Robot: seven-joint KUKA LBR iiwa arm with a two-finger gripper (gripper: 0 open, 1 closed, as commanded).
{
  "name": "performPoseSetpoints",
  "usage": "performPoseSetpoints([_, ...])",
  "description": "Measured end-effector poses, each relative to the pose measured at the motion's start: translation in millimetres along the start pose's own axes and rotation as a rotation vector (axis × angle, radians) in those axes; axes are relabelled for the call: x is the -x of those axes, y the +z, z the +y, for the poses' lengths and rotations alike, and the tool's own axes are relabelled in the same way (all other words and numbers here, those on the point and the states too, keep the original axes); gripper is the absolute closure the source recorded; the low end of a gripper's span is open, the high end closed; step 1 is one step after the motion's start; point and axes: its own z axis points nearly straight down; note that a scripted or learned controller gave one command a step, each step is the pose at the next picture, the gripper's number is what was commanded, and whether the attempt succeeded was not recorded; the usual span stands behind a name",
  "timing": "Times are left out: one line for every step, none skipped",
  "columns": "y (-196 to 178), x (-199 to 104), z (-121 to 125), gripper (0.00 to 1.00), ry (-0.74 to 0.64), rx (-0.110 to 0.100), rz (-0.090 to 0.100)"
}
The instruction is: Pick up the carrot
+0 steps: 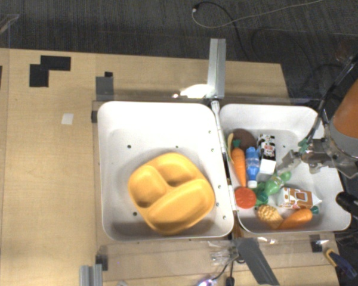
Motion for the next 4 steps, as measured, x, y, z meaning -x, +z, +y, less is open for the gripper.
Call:
performPoseSetpoints([103.5,-40.1,-15.6,0.0,0.208,0.017,-0.002])
performPoseSetpoints([104.9,-42.1,68.1,0.0,0.102,0.013,-0.004])
performPoseSetpoints([63.9,22.8,52.4,0.0,0.235,0.002,-0.001])
performPoseSetpoints([105.8,-36.1,75.6,0.0,0.394,0.008,0.0])
